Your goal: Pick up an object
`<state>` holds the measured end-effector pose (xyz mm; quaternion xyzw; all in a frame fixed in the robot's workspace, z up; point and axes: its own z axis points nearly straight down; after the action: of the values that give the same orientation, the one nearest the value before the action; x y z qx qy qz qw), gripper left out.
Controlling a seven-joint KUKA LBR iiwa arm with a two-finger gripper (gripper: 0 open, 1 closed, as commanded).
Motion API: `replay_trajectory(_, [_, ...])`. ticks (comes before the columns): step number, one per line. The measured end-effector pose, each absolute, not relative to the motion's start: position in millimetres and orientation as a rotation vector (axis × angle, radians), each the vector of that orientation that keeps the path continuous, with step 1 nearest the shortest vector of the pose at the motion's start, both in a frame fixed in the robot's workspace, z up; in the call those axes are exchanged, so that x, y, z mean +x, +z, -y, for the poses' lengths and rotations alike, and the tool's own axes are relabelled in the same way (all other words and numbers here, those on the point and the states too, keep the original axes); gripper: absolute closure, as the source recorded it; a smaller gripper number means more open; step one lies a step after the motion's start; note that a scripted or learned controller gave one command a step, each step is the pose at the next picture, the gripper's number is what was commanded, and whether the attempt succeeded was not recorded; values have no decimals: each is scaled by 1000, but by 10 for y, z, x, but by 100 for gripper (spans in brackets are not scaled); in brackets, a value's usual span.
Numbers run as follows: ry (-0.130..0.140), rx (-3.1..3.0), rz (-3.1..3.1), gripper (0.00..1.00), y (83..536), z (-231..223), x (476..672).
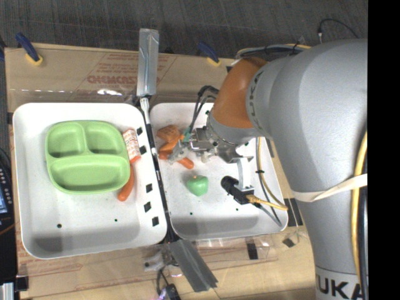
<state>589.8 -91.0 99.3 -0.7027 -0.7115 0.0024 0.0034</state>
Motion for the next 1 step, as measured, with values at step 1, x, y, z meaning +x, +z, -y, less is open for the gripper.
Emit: replay_trajectory(1, [2,-2114,2321,0,917,1690,6197])
